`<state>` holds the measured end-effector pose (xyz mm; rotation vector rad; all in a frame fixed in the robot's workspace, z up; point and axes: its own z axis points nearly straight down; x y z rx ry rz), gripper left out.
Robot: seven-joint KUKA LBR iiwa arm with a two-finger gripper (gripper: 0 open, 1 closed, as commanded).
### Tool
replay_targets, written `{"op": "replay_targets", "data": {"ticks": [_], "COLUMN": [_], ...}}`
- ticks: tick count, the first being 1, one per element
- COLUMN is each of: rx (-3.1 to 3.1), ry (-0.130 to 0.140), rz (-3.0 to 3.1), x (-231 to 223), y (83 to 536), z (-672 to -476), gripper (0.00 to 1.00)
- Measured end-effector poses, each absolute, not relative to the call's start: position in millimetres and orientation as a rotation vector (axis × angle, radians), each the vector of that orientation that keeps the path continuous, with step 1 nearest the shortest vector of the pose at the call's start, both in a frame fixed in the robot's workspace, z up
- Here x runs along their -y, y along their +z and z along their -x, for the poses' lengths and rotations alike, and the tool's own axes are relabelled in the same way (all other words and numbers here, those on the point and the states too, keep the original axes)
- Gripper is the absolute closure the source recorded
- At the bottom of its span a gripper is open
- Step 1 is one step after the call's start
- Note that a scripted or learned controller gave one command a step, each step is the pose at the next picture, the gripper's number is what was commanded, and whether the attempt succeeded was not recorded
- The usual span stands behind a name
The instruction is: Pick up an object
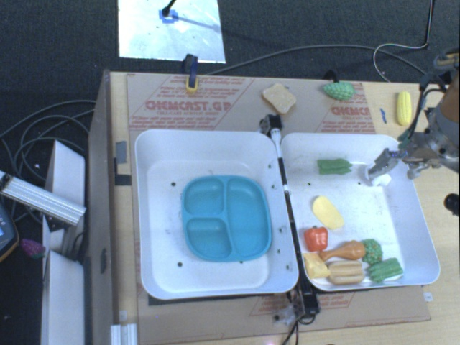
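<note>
Two red "CHEMCAST GP" prints we read on the tabletop; arm reaches over the right bin, fingers slightly apart, holding nothing.

A green plastic toy vegetable lies flat near the far edge of the right white bin. A yellow oval piece lies mid-bin. Along the near edge cluster a red pepper, a brown drumstick, a hot dog, broccoli and a green pod.
</note>
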<state>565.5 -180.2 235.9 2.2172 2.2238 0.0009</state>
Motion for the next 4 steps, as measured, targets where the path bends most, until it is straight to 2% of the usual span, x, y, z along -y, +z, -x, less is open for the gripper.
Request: {"op": "replay_targets", "data": {"ticks": [1, 2, 3, 4], "rx": [-2.227, -2.220, -2.224, -2.227], "ry": [-0.001, 0.002, 0.002, 0.001], "rz": [-2.221, -2.219, -2.216, -2.216], "x": [120.1, 98.1, 117.8, 95.5], "y": [142.5, 105.8, 84.5, 84.2], "z": [-503.8, -497.3, -579.3, -573.1], "gripper": [0.00, 0.00, 0.00, 0.00]}}
